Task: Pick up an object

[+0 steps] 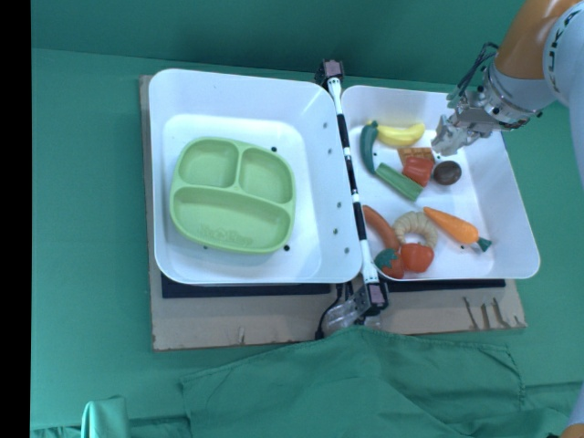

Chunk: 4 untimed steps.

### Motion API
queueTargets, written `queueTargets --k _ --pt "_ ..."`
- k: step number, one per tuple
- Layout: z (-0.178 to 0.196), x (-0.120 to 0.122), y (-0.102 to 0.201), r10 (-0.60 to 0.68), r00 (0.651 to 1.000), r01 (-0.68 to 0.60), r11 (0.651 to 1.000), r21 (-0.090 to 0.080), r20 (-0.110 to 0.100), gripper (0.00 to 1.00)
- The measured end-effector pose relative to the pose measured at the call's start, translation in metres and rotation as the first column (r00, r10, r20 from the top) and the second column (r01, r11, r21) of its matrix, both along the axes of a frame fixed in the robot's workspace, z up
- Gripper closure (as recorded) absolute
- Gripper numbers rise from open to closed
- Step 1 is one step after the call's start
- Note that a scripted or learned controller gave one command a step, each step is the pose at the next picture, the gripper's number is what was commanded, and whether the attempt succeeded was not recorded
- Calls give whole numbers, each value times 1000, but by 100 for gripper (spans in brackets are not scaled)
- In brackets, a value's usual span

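The right bin (511,217) holds several toy foods: a yellow banana (400,134), a green pepper (368,144), a green cucumber piece (399,182), an orange-red block (418,164), a dark brown round piece (446,172), two carrots (453,227) (379,225), a beige ring (415,227) and a red strawberry-like piece (406,259). My gripper (447,142) hangs over the bin's upper right part, just above the brown piece and right of the banana. Nothing shows between its fingers.
The left bin (310,108) holds a light green divided plate (234,194). A black-and-white bar (352,176) runs along the seam between the bins. Green cloth (365,381) is bunched at the bench's front edge.
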State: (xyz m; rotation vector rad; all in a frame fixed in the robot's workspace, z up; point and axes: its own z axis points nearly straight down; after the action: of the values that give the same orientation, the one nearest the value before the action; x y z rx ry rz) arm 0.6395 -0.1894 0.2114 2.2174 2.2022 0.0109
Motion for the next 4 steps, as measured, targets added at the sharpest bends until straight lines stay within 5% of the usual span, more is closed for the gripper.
queueTargets --k 1,2,3,4 --pt "102 43 3 7 1000 -7 1000 1 2 100" --pt "82 41 73 10 1000 -10 1000 7 -15 100" --pt "107 62 86 7 1000 -6 1000 5 -7 100" --pt "105 61 85 4 1000 -4 1000 4 -10 0"
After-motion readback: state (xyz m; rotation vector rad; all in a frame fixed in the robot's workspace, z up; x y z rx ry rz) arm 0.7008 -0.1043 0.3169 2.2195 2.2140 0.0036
